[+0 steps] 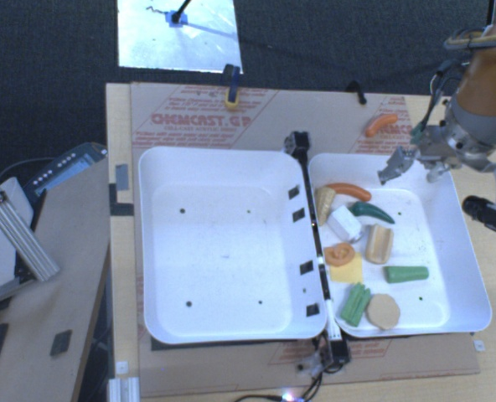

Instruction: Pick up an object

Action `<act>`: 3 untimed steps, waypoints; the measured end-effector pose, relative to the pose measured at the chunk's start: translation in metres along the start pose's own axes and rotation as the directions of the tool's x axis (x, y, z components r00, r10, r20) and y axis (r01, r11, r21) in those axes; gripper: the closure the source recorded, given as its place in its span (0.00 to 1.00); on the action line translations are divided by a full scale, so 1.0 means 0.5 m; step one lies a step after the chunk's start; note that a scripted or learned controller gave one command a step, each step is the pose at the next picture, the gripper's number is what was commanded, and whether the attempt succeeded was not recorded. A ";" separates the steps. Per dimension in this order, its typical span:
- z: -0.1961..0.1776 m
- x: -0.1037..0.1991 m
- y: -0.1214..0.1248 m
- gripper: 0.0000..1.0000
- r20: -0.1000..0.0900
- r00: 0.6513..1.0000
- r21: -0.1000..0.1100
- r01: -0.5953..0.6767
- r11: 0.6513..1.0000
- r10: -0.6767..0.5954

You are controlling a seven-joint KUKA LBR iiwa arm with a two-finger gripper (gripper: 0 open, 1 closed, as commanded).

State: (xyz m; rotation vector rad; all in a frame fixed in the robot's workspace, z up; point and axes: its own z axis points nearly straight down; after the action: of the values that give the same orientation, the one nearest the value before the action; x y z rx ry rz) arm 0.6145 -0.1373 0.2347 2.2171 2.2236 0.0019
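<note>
While unheld, orange carrot (348,191) lies w/ toys.

Arm (488,99) cut off by right edge of view. Gripper (411,164) blurred over right bin's (470,266) far edge; finger state unreadable.

Toy foods (367,262) scattered flat across right bin's (449,224) left half

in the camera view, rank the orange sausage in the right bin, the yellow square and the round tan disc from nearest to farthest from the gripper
Measured from the gripper, above the right bin's far edge:
1. Orange sausage, at the bin's far end, just left of the gripper.
2. Yellow square, midway down the bin by the divider.
3. Round tan disc, at the bin's near end.
</note>
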 end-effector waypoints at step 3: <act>-0.416 0.354 0.025 1.00 -0.003 1.000 -0.016 0.007 1.000 -0.007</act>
State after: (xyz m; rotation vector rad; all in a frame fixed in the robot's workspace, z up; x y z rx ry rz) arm 0.6261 0.0399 0.4429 2.2029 2.2245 0.0233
